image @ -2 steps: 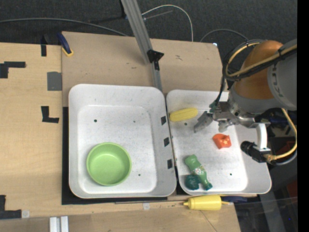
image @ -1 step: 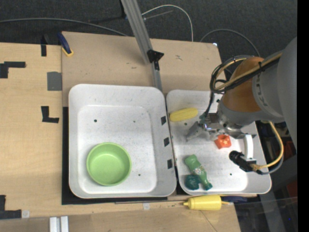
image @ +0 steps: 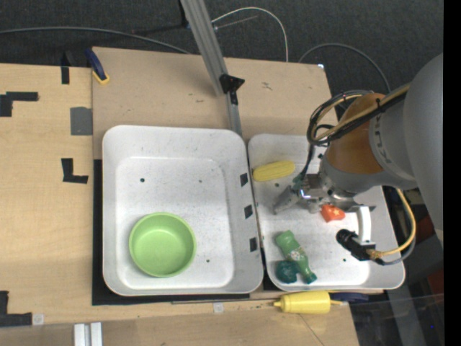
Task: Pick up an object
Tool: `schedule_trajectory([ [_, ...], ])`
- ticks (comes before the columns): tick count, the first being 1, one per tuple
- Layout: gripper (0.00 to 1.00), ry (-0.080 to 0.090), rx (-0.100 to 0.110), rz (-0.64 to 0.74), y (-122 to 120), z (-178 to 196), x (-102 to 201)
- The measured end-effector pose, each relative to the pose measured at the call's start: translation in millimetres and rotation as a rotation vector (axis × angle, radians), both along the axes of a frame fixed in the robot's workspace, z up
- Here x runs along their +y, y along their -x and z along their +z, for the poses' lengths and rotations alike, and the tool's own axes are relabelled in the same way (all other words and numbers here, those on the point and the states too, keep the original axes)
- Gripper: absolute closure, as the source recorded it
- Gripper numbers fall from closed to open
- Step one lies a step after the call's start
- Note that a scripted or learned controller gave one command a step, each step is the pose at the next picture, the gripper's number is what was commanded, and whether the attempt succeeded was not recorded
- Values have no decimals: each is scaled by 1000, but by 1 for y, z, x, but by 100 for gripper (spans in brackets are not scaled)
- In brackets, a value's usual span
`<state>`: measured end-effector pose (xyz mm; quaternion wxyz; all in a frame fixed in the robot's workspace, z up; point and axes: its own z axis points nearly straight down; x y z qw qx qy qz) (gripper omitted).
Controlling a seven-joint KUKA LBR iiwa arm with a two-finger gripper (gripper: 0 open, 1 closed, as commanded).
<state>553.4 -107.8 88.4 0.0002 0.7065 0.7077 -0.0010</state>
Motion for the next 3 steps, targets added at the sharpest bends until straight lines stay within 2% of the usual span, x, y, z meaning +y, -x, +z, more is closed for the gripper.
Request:
schedule_trajectory([
  [1,100,-2,1,1,0,10,1],
  [2,100,-1,-4,0,6,70,3],
  [3,100,0,-5,0,-4,122,-2],
])
